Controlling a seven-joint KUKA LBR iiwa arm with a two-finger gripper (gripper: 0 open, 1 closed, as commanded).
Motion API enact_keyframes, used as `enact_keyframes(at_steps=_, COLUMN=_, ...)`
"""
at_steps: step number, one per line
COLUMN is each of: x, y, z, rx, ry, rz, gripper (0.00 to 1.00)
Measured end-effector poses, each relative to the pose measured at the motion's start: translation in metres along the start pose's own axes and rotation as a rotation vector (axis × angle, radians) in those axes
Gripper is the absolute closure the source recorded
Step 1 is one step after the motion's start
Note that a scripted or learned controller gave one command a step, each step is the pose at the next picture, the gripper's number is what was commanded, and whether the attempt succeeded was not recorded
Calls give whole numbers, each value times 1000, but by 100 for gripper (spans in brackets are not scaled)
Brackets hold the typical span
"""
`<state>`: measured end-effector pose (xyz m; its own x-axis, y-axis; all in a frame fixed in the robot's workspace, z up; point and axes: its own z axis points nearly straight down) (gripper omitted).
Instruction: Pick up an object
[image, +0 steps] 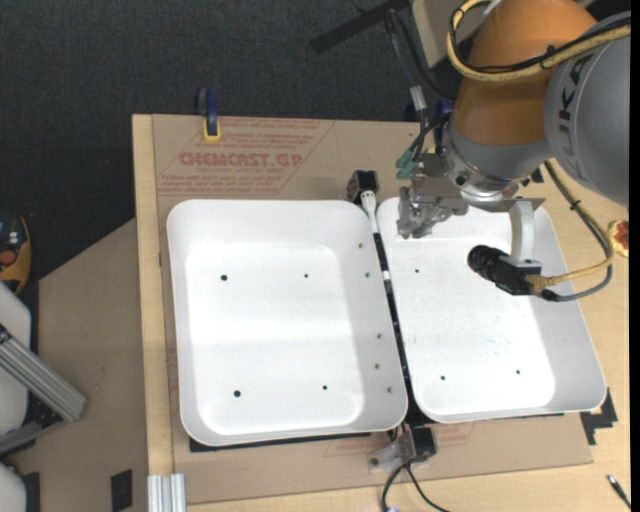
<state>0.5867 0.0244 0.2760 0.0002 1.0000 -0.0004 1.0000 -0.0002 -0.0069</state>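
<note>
we see our gripper (415, 222) hanging over the far left corner of the right bin (500, 395), and we cannot tell how it is set. we can make out no loose object to lift in either this bin or the left bin (200, 400). to do this step well, we judge we should find a real target before lowering.

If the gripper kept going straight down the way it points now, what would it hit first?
Probably the bare white floor of the right bin, near its far-left corner. The gripper hangs over that spot, and nothing lies beneath it as far as this view shows; its height is unclear.
</note>
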Motion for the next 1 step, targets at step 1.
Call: enact_keyframes(at_steps=1, x=-101, y=28, z=-52, rx=-15, ry=-5, rz=9, gripper=100)
